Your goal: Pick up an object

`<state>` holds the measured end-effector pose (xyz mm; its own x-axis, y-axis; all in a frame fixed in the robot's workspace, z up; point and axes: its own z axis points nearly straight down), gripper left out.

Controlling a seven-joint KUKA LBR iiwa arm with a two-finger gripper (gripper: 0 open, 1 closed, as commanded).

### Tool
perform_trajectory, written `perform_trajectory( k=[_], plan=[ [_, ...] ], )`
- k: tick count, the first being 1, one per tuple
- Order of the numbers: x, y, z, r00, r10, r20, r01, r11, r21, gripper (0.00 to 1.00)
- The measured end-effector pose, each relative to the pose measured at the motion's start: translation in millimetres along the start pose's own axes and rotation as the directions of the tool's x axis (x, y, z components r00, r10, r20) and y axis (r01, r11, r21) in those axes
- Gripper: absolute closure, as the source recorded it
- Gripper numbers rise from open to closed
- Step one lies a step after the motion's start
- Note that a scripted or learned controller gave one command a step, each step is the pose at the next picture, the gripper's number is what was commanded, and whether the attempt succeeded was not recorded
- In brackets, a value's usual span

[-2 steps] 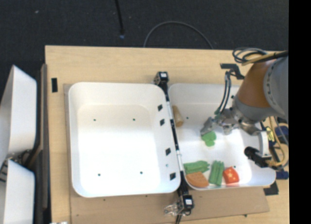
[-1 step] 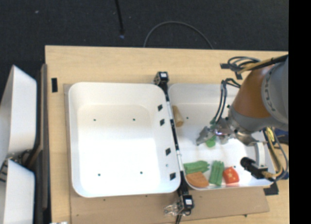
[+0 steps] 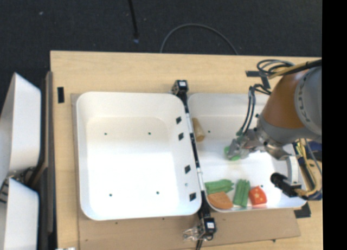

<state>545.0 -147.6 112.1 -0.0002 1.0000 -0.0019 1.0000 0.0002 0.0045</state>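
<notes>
Reaching in from the right over the right-hand shallow white bin (image 3: 217,105), with the grey two-finger gripper (image 3: 236,151) low near the bin's middle and a small bright-green piece (image 3: 232,154) right at its tip. Hard to judge whether that piece sits between the tips or merely beside them — too small and blurred, so grip state not determinable. Clustered toward the near edge, well apart from the gripper: a green leafy-looking flat piece (image 3: 219,186), an orange rounded piece (image 3: 219,200) touching it, a green elongated piece (image 3: 241,193) with its long axis running near-to-far, and a red chunky piece (image 3: 257,196). Farther left, against the dividing wall, a small tan block (image 3: 198,130). Left-hand white bin (image 3: 81,151) well away from the action. Nearest candidate — the bright-green piece directly under the tip.
</notes>
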Motion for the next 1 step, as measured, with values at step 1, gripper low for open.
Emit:
perform_trajectory(
  k=[1],
  plan=[
    [83.7,1.5,-94.4,1.000,-0.009,-0.003,0.009,1.000,-0.004,1.00]
  ],
)
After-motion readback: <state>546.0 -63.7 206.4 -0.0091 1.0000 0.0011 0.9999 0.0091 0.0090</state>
